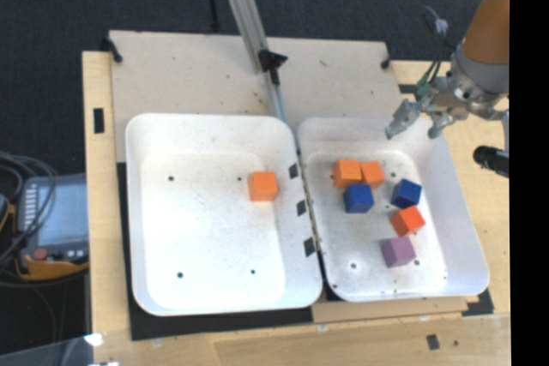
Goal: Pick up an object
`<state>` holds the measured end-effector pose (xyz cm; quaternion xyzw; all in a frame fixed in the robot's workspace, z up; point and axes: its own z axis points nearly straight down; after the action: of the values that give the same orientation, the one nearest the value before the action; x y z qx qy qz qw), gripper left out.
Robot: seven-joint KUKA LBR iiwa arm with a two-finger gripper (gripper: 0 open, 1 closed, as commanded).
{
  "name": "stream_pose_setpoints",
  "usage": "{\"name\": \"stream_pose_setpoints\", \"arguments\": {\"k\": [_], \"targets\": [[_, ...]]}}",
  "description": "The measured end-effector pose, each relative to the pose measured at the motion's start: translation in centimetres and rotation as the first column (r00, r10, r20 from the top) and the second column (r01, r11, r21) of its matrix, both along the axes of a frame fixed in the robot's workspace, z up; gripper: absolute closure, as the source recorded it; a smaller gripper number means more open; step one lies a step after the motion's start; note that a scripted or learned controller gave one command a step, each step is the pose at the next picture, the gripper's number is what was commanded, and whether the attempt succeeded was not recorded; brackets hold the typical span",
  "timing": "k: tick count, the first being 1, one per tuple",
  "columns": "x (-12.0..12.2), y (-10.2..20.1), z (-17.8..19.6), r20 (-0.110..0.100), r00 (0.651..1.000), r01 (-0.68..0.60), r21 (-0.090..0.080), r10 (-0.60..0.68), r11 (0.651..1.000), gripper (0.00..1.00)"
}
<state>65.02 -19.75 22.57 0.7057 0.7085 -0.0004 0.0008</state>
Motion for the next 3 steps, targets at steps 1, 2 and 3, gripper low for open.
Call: {"name": "stream_pose_setpoints", "arguments": {"k": [1, 2, 3], "targets": [[0.0, -0.1, 0.0, -0.001, 1.0, -0.001, -0.002, 0.001, 1.0, 0.0], [0.7, 0.4, -4.6, -0.003, 1.0, -0.002, 0.0, 0.002, 1.0, 0.0], [0.4, 0.6, -10.9, -0.004, 1.0, -0.002, 0.0, 0.002, 1.0, 0.0]]}}
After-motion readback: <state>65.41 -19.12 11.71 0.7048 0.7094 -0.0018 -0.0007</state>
